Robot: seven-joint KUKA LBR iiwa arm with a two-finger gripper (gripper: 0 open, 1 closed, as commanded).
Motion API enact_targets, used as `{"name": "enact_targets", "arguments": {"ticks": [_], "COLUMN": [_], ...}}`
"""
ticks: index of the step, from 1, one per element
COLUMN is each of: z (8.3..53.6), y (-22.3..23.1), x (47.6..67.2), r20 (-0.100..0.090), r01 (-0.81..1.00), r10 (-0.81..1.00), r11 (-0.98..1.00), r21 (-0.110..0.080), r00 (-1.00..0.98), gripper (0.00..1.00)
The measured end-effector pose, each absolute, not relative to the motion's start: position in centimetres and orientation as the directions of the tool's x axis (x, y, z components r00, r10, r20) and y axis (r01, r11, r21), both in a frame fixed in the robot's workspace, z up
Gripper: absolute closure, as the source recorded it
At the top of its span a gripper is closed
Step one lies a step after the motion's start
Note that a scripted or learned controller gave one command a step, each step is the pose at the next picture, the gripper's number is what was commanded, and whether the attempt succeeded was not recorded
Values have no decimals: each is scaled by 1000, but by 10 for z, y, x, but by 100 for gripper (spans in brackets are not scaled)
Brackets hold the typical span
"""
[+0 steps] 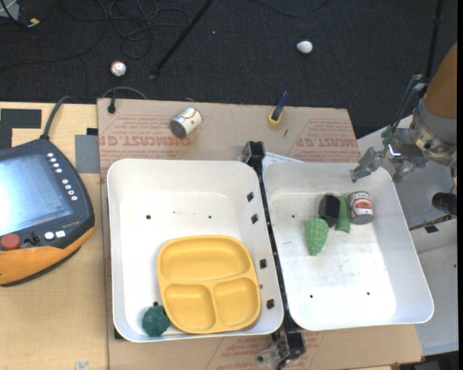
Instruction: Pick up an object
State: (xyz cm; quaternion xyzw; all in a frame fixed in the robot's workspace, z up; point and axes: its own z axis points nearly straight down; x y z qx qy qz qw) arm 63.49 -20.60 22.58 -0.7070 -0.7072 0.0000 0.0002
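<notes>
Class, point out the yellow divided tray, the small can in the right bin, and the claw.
yellow divided tray (208, 262), camera view, its top compartment
small can (360, 206), camera view, its side label
claw (376, 161), camera view, between fingertips

Floor (239, 45): dark carpet across the top, 12 o'clock, crossed by black cables (131, 10).
Loose bits: two small pale balls (304, 47) on the carpet (one at 11, one at 1).
Bench (38, 314): light wood, 8 o'clock.
Cardboard sheet (216, 129): brown, printed, centre.
Pendant (31, 206): grey screen, orange base, 9 o'clock.
</notes>
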Motion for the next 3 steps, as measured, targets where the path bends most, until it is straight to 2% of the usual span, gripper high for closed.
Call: {"name": "enact_targets", "arguments": {"ticks": [1,2,3], "z": [82,101,91], "y": [-159,-160,-130], "x": [644,646,582], "r20": [-2,0,-3], "r01": [1000,1000,1000], "r10": [1000,1000,1000], "r11": [3,2,-3], "r21": [0,5,8], "r00": [-3,-2,3], "gripper": [0,100,100]}}
